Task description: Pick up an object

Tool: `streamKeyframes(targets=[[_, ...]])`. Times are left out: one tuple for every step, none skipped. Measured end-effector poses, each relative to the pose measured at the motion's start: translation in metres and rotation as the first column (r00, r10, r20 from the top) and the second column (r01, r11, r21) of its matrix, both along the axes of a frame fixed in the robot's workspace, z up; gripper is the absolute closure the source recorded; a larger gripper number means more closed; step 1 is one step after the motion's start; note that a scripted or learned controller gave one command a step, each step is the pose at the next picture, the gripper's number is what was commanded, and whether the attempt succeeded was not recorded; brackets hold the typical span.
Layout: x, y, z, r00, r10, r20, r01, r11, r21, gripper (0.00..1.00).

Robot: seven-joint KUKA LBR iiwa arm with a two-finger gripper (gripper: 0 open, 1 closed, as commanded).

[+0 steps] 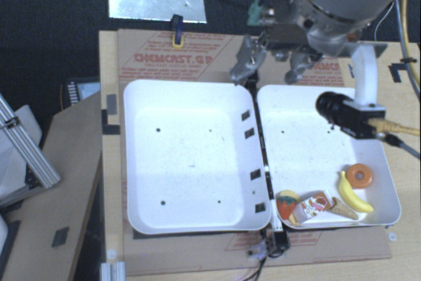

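The claw (273, 66) hangs released and empty above the far rims where the two bins meet. The objects cluster in the right bin's (299, 135) near corner: banana (352, 193), orange ring (359, 175), a small printed packet (312, 206). Risk: packed against the wall, they may block a finger, causing a slip. Cardboard (174, 57) on the desk reads "CHEMCAST".

White bins: two, left bin (141, 141), right bin (296, 135). Right bin contents: one banana (353, 197), one orange ring (359, 175), one tomato (287, 204), one small packet (312, 206).
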State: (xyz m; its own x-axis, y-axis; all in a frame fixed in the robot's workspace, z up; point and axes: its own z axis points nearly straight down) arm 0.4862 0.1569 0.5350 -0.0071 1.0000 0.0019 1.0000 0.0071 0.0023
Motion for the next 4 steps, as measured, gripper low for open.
streamKeyframes(targets=[[0.0, 0.052, 0.0, 1.0, 0.002, -0.001, -0.002, 1.0, 0.001, 0.0], [0.0, 0.078, -0.018, 1.0, -0.001, -0.002, 0.001, 1.0, -0.001, 0.0], [0.089, 0.067, 0.0, 1.0, -0.01, 0.003, 0.01, 1.0, -0.002, 0.0], [0.014, 0.078, 0.0, 1.0, 0.0, -0.003, 0.0, 1.0, -0.001, 0.0]])
